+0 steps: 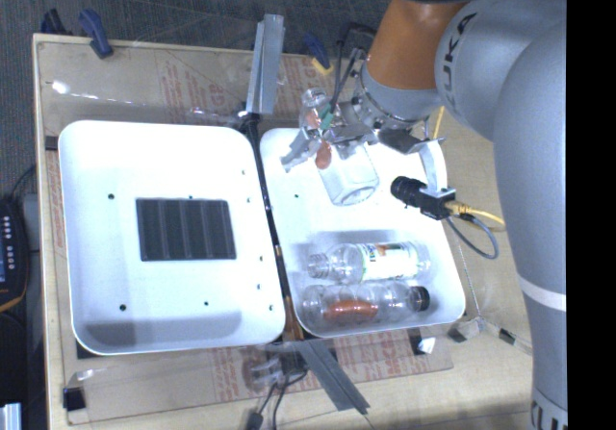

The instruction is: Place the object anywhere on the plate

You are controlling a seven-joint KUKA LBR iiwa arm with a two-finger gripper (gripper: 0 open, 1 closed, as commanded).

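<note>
A dark ribbed rectangular plate lies flat in the middle of the left bin. My gripper is over the far end of the right bin, near the divider between the bins. A clear plastic cup lies tilted directly below and to the right of the gripper, touching or nearly touching it; whether it is held cannot be made out. Two clear plastic bottles lie on their sides at the near end of the right bin: one with a white label, one with a reddish band.
A black cable connector with a yellow lead hangs from the wrist over the right bin's right side. A grey metal post rises behind the divider. Blue clamps sit on the bench's far edge.
</note>
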